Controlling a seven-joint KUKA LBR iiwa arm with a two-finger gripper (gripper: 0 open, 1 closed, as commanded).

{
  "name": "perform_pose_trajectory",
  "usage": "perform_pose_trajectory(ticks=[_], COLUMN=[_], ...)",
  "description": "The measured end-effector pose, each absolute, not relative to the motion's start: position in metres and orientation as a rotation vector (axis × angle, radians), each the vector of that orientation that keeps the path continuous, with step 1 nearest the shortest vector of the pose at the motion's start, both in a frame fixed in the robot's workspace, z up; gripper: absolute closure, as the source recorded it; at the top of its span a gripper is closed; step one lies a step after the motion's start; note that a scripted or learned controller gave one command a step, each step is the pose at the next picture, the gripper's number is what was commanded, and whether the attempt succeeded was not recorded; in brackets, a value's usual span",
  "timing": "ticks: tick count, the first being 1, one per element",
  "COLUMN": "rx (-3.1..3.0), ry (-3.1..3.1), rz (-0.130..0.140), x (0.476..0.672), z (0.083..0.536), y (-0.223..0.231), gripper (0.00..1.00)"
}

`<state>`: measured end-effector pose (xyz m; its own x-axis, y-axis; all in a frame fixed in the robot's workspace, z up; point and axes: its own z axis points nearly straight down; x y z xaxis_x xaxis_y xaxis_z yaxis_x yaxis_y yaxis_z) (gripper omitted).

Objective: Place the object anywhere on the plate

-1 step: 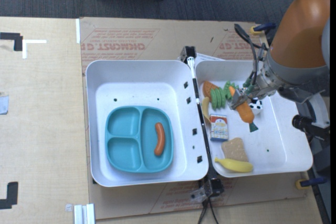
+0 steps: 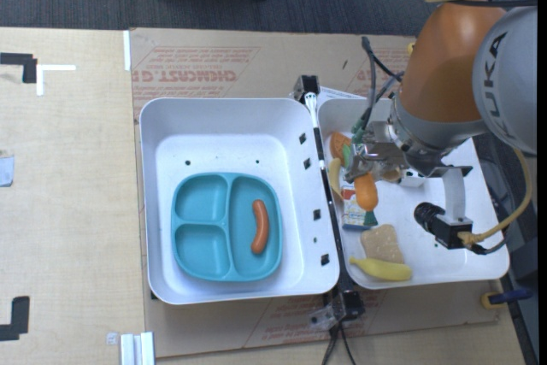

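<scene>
Carrot (image 2: pixel 367 193), small, orange, rounded, pinched in end effector (image 2: pixel 366 177), frame right, above right bin (image 2: pixel 444 265). Plate (image 2: pixel 226 226), teal, three sections, left bin; sausage (image 2: pixel 260 226) fills right section, left sections bare.

A sausage (image 2: pixel 260 226) lies in the plate's (image 2: pixel 201 248) right compartment, inside the left bin (image 2: pixel 162 141).

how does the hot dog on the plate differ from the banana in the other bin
The hot dog is orange-red; the banana is yellow. The hot dog lies in the right compartment of the teal plate in the left bin; the banana lies on the right bin's floor, beside a bread slice. Both are elongated, slightly curved toy foods.
</scene>
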<state>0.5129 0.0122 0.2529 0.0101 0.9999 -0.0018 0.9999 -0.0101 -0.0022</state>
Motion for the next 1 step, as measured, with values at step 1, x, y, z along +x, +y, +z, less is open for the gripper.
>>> perform_pose_trajectory(ticks=[1], rx=[-2.232], ry=[-2.211], rz=[0.004], x=[0.513], z=[0.253], y=[0.0121], gripper=[0.0])
